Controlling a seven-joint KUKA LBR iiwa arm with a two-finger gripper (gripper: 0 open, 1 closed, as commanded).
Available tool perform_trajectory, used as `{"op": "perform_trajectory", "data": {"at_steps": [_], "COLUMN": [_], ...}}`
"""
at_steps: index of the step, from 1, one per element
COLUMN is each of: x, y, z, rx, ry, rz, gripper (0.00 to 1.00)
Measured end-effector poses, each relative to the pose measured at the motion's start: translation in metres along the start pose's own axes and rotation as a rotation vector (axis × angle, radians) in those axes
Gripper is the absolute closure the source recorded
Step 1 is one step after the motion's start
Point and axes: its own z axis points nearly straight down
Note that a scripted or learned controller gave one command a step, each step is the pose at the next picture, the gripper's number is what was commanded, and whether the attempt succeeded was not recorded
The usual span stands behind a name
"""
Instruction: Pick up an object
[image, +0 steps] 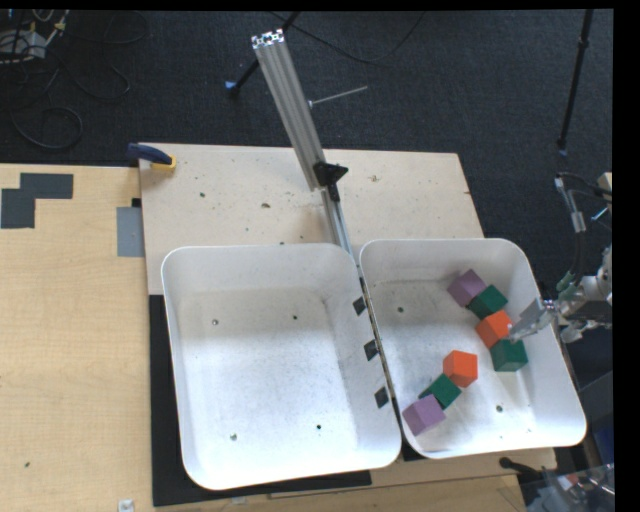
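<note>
Two white bins on a bench, seen from above. The right bin (440, 262) contains six blocks in two clusters. Near its right wall lie a purple block (464, 288), a green block (489, 301), an orange block (494, 327) and a second green block (510, 356). The gripper (532, 322) reaches over that wall, touching or just beside the orange block; whether its jaws are spread or pressed together cannot be told. Risk: the blocks sit tightly packed, so a closing grip may push neighbours aside or catch only a corner, and the block may slip free on lifting.
</note>
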Motion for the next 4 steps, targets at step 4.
{"op": "perform_trajectory", "data": {"at_steps": [4], "x": [0.0], "y": [0.007], "z": [0.148], "rx": [-0.001], "ry": [0.004], "rz": [0.003], "gripper": [0.0]}}
